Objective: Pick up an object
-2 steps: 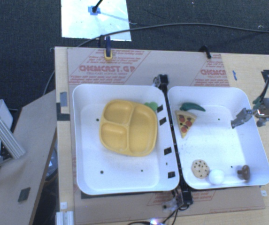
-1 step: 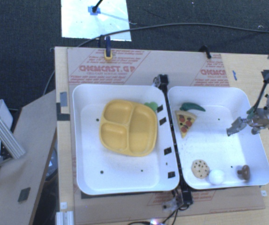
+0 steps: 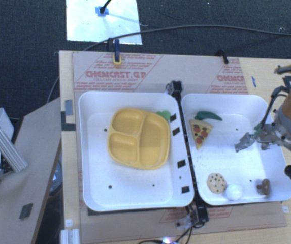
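Two white bins sit side by side on the surface, and we start with that broad sheet, printed with red lettering. Next comes the left bin, which carries a yellow divided plate near its middle; a bit of something green peeks out just past the plate's upper right edge. We see the right bin touching the left one along a dark seam. The arm reaches in over the right bin's right side, and its claw hangs over the bin's bare middle; we cannot tell whether it is spread or pressed together, and nothing shows between its tips. Smaller still, a toy pizza slice lies in the upper left of the right bin, with a green pepper just above it. Along the near edge we find a cookie, a white ball touching or just beside it, and a small brown piece near the right corner.
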`<state>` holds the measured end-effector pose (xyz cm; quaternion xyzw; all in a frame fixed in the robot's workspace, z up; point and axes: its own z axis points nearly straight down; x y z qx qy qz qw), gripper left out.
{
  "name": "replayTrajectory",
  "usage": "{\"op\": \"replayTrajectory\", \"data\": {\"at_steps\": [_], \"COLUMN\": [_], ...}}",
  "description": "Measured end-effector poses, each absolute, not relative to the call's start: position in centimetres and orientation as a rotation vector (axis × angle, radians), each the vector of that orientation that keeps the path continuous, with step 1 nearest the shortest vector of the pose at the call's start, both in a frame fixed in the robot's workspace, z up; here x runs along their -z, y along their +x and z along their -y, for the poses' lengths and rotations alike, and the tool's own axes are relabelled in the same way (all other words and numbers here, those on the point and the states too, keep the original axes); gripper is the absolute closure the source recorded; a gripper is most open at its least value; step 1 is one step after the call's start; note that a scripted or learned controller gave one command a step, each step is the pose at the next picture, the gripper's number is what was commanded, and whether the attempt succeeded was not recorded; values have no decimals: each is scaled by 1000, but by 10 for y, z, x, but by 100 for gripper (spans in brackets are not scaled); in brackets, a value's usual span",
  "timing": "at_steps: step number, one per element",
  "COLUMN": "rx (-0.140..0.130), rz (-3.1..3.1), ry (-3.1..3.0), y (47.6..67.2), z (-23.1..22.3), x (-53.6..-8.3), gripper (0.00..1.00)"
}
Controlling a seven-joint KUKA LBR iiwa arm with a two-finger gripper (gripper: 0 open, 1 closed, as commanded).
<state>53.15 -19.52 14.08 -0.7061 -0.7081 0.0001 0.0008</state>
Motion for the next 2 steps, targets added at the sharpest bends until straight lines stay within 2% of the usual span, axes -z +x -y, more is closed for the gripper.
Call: {"op": "replayTrajectory", "data": {"at_steps": [1,2], "rx": [3,4], "rz": [2226,2229], "ry": [-2223,-2222], "y": [533,524], "z": [196,196], "x": [-154,-207], "gripper": [100,100]}}
